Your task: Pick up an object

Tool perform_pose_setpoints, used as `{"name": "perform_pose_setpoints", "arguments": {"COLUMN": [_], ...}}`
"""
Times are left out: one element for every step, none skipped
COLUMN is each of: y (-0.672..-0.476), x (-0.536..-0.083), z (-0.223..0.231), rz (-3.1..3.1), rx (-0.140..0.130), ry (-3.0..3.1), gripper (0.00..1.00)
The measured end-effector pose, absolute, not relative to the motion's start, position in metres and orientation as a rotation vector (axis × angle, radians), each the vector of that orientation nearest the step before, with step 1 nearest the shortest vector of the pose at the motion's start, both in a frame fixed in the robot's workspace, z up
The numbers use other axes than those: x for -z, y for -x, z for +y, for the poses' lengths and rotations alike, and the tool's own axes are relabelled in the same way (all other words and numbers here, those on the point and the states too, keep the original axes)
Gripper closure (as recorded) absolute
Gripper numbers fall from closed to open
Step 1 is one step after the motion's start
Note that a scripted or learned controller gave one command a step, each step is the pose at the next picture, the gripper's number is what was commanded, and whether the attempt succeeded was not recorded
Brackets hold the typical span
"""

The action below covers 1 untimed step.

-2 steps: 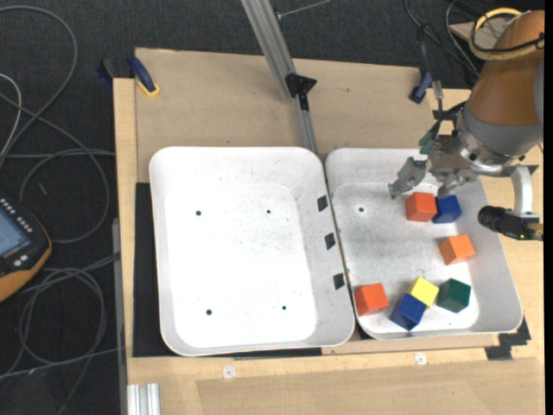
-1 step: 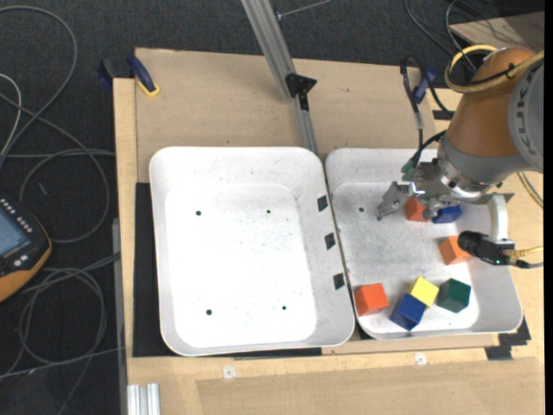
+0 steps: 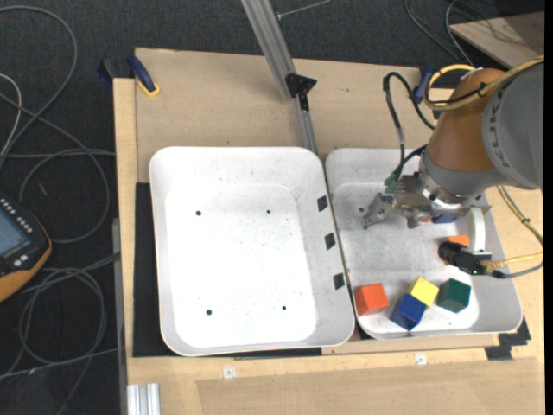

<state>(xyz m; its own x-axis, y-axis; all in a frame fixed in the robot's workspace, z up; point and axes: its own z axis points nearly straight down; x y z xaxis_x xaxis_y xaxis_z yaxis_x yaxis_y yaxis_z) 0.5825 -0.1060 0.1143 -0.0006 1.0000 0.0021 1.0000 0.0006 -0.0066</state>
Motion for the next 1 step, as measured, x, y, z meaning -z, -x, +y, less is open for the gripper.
{"name": "perform_pose_setpoints", "arguments": {"y": [-0.5846], "x": [-0.1287], "z": [-0.1062], "rz": [-2.221], "rx": [0.004], "ry": [2.222], "gripper": [1.0]}}
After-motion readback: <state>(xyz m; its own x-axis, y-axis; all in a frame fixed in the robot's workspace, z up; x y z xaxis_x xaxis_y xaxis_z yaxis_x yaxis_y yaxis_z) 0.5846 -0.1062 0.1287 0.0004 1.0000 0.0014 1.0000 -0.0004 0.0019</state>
